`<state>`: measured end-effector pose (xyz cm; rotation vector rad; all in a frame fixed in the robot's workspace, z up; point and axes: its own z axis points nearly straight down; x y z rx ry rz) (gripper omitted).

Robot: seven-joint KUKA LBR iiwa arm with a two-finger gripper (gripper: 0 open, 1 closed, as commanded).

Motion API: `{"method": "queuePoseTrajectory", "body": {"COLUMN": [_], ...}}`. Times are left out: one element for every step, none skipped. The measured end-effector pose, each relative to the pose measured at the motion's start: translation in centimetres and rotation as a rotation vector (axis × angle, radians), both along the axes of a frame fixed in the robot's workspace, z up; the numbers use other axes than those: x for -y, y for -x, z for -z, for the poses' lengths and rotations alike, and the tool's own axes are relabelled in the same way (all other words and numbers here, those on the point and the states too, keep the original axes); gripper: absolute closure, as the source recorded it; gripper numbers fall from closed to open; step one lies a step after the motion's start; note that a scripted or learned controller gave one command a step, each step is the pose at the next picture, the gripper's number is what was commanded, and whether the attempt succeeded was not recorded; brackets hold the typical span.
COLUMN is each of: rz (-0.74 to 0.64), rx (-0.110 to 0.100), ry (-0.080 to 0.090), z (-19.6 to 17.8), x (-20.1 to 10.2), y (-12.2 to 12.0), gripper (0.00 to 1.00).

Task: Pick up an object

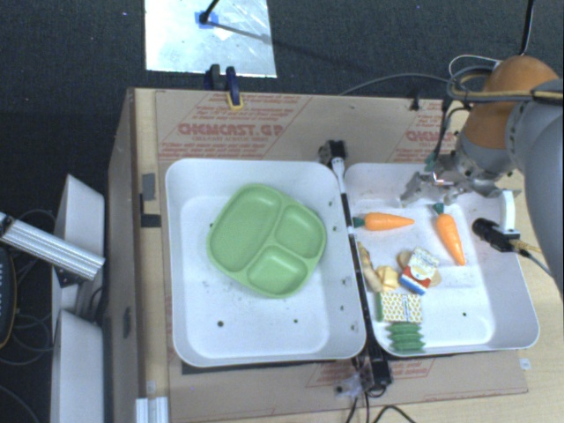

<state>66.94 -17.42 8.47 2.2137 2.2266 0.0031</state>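
Camera view, arm: we find the gripper at the upper right of the frame, low over the back of the right bin.
Gripper state: we cannot tell; nothing shows held.
Candidate objects: two carrots, one lying crosswise right of centre, one just below the gripper; small packets further down.
Left bin: we note a green divided plate.
Step in hand: approach, we judge; no grasp made.
Next move: descent onto the nearer carrot, aligned across its width.
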Motion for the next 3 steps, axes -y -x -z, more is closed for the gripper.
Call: {"method": "queuePoseTrajectory", "body": {"rz": [0.003,0.002,0.003], "rx": [0.0,-0.002,0.0], "ry": [0.001,-0.002,0.002], "z": [-0.1,-0.11,-0.03], "x": [2.89,3.06,3.2], "y": [0.0,-0.02,0.55], "gripper": [0.0,0.0,0.0]}}
